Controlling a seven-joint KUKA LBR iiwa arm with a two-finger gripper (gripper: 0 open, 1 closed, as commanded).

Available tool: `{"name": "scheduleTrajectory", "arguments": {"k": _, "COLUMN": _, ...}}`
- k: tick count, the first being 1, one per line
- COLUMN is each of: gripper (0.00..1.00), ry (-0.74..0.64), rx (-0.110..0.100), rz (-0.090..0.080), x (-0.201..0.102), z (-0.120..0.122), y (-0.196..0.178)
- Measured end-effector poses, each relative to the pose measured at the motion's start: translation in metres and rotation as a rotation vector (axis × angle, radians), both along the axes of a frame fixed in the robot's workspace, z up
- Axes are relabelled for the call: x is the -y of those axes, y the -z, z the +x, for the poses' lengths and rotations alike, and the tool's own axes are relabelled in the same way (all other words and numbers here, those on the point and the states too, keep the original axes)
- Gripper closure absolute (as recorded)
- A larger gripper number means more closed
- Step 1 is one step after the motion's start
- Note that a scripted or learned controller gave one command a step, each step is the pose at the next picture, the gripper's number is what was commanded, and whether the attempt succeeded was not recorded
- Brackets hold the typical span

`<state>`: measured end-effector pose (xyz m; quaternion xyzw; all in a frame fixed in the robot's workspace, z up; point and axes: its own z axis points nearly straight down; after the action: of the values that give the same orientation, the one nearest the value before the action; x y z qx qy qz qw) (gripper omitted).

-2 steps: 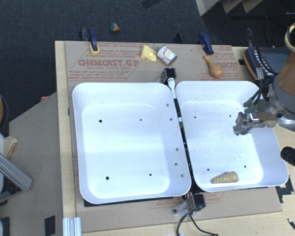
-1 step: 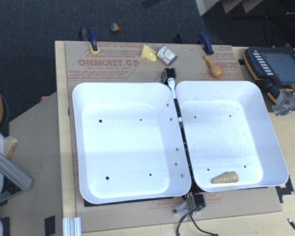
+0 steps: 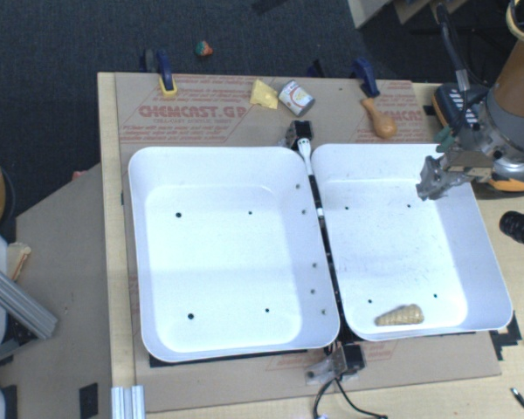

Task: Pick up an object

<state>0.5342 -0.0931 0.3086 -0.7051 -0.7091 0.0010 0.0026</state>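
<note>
1. In the camera view, the grey two-finger pincer [image 3: 430, 187] hung over the far right corner of the right shallow white plastic bin [image 3: 472, 234], on the grey arm with its orange band [image 3: 517, 70] that reached in from the right. Whether its fingers were apart or together could not be told; nothing was visible between them.

2. The one loose thing inside either bin was a small tan, cone-shaped ridged object [image 3: 399, 316], lying on its side near the right bin's front wall. It was well apart from the pincer, at the opposite end of the same bin. As the only thing within the bins, it was probably the thing to be picked.

3. The left shallow white plastic bin [image 3: 148, 234] sat just beside the right one, with a black strip along the seam, likely so that things could be passed from one bin to the other.

4. Both bins rested on a brown printed cardboard sheet [image 3: 122, 129] laid over the counter, pinned at its far edge by blue clamps [image 3: 166, 70], presumably to stop it from sliding.

5. Beyond the bins, on the cardboard, lay a yellow wedge-shaped piece [image 3: 264, 95], a small white box [image 3: 295, 98] and a brown wooden-looking handle [image 3: 380, 119], all outside the work area.

6. Judged from this, the pick had not begun: the pincer would have needed to travel toward the front wall and descend.
</note>
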Motion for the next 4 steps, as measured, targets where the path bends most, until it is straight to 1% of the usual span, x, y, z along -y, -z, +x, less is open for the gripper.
{"name": "scheduleTrajectory", "arguments": {"k": 1, "gripper": 1.0, "ry": 0.009, "rx": 0.012, "rz": -0.006, "x": 0.044, "z": -0.016, "y": -0.046}}
{"name": "scheduleTrajectory", "arguments": {"k": 2, "gripper": 1.0, "ry": -0.002, "rx": -0.001, "rz": 0.001, "x": -0.033, "z": 0.002, "y": 0.003}}
{"name": "scheduleTrajectory", "arguments": {"k": 3, "gripper": 1.0, "ry": -0.001, "rx": 0.02, "rz": -0.001, "x": -0.077, "z": -0.007, "y": -0.114}}
{"name": "scheduleTrajectory", "arguments": {"k": 4, "gripper": 1.0, "ry": -0.008, "rx": -0.003, "rz": 0.001, "x": -0.2, "z": -0.016, "y": -0.062}}
